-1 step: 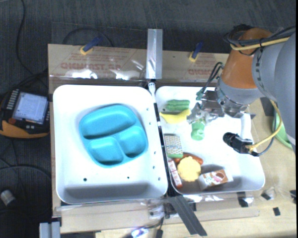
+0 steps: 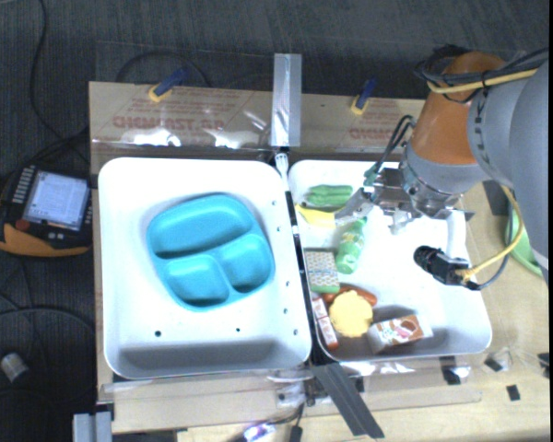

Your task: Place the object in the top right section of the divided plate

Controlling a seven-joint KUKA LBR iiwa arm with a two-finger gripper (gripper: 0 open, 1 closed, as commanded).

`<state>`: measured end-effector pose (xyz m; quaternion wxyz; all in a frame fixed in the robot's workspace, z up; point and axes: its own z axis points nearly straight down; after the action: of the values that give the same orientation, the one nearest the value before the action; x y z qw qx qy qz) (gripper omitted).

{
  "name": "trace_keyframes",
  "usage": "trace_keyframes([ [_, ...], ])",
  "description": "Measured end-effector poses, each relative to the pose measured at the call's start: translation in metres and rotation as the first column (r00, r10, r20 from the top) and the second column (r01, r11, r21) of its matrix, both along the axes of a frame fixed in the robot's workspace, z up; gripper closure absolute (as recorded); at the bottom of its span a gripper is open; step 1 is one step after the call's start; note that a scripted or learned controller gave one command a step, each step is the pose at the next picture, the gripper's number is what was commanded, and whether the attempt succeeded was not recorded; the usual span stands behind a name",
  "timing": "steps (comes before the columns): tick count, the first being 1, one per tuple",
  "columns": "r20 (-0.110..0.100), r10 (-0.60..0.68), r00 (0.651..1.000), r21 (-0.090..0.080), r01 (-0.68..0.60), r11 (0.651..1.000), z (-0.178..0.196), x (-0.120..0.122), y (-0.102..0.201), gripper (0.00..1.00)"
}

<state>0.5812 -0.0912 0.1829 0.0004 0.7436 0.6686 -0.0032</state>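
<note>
Gripper [image 2: 373,201] low over right bin [image 2: 461,325], arm [image 2: 498,118] reaching leftward

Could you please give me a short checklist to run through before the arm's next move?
1. Plate sits in the left bin: ok.
2. Plate's sections bare, ready to take an object: ok.
3. Objects in the right bin, such as the green bottle: ok.
4. Claw over the right bin, near the bottle: ok.
5. Object held in the claw: cannot tell.
6. Cable clear of the bin's objects: ok.
</note>
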Motion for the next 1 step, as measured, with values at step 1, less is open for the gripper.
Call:
trace_keyframes([
  [1, 0.002, 0.292, 0.956, 0.002, -0.292, 0.956, 0.0256, 0.0418, 0.0014, 0.0],
])
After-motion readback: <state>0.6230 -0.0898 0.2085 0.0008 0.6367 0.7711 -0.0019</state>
